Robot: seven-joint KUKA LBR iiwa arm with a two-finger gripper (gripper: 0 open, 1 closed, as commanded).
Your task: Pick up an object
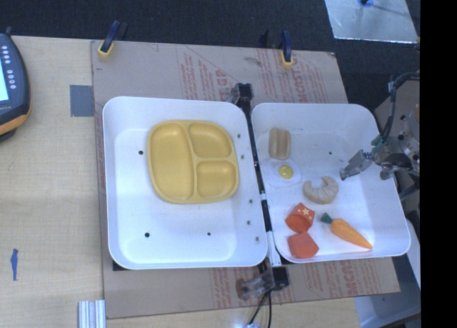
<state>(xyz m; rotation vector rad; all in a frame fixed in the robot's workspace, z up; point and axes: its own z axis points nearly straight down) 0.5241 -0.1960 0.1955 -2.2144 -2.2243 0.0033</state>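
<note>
A view from above looks down at a slant on a wooden bench with a cardboard sheet bearing two shallow white plastic bins side by side. Farthest from the gripper, at the view's left edge, lies a dark handheld control pendant with an orange rim (10,83). Next comes the left white bin (121,241), well away from the gripper, holding a yellow plastic plate with three compartments (193,161). The right white bin (343,116) holds all the small toy foods, any of which could be the object to pick up. Across the bin from the gripper, near the dividing wall, a tan bread-shaped toy (279,143) sits above a small flat fried-egg toy with a yellow centre (285,172). Closer, just left of the gripper and a little lower, is a pale curved croissant-shaped toy (320,190). Below that lie two red pieces, a red strawberry-like toy (300,217) and a red rounded block (303,246), and beside them an orange toy carrot with a green tip (348,233), which sits below the gripper. The grey two-finger gripper (355,168) reaches in at the bin's right edge; whether it is wide or narrow cannot be told. Nothing is seen in it, so the pick appears not yet made: choosing, closing on and lifting an object all remain.
</note>
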